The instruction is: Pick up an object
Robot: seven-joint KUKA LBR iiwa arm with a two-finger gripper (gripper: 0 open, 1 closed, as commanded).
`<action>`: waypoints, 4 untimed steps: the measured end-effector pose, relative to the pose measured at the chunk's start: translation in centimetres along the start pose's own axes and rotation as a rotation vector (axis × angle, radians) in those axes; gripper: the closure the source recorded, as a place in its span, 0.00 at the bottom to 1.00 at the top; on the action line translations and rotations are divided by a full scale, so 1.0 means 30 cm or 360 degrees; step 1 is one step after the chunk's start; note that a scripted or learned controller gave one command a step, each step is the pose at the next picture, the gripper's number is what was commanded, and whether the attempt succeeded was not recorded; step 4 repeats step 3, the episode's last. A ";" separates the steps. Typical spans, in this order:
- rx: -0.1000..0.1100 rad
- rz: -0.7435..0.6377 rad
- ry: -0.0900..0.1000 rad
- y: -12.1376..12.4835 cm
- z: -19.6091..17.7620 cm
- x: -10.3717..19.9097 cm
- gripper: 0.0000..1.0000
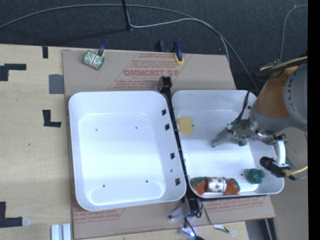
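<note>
"CHEMCAST GP" on cardboard sheet [145, 73]

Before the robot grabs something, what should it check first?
1. Things to pick are in the right bin: ok. A yellow square, a red and white toy and a small green thing lie there.
2. Gripper is over that bin: ok.
3. Gripper is carrying nothing: ok, nothing shows between its fingers.
4. Gripper is right above a thing: not ok. It hangs over bare floor, apart from the yellow square.
5. The red and white toy has room around it: not ok, it lies against the near wall.
6. Fingers open wide enough: cannot tell.
</note>
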State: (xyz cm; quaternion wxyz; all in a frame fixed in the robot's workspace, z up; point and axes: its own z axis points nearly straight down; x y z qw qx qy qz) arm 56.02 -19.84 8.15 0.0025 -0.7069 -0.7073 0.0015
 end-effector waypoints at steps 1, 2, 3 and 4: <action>-0.0013 0.0000 -0.0004 -0.101 -0.014 0.004 0.00; -0.0012 0.0002 -0.0003 -0.255 -0.012 0.000 0.00; -0.0017 0.0001 -0.0005 -0.253 -0.231 -0.023 0.00; -0.0017 0.0001 -0.0005 -0.253 -0.231 -0.023 0.00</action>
